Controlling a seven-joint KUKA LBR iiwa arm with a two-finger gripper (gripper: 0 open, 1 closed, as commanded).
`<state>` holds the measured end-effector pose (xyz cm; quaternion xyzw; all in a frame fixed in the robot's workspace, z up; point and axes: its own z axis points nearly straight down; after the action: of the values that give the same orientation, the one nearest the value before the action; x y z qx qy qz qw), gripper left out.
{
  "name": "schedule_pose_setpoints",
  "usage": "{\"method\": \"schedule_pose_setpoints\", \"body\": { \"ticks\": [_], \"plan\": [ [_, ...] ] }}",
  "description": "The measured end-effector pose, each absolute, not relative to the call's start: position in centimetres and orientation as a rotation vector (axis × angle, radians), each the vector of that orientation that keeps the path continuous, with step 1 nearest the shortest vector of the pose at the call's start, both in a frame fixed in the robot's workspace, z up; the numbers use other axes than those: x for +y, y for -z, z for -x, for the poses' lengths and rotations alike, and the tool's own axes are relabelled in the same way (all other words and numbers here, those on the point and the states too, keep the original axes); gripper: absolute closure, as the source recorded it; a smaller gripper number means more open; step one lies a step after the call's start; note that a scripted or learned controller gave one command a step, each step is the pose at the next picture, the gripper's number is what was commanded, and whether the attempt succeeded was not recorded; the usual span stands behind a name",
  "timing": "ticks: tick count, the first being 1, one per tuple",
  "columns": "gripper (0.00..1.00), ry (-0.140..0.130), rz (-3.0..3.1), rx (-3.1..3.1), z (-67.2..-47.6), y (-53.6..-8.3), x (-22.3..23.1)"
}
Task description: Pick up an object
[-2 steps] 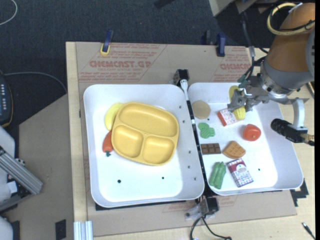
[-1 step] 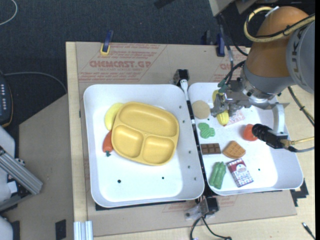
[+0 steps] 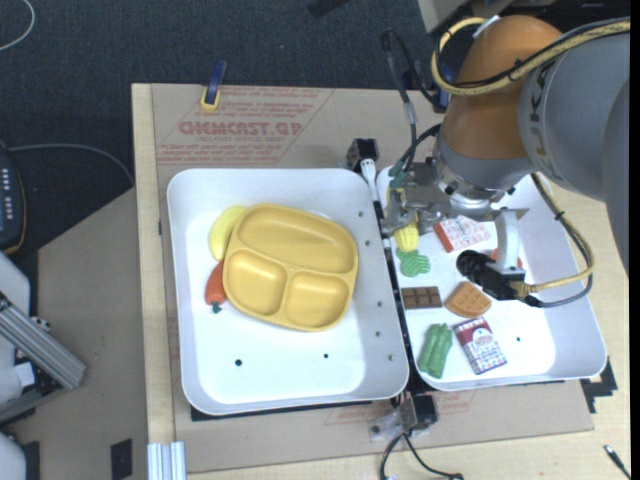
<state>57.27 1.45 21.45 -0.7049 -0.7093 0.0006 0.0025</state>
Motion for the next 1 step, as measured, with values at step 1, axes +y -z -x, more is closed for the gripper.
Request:
{"method": "schedule_pose_setpoints", "body": {
  "ticks": [1],
  "plan": [
    [1.0, 0.004, 2.22, -2.226, -58.1, -23.56, 2.97]
  ]
}}
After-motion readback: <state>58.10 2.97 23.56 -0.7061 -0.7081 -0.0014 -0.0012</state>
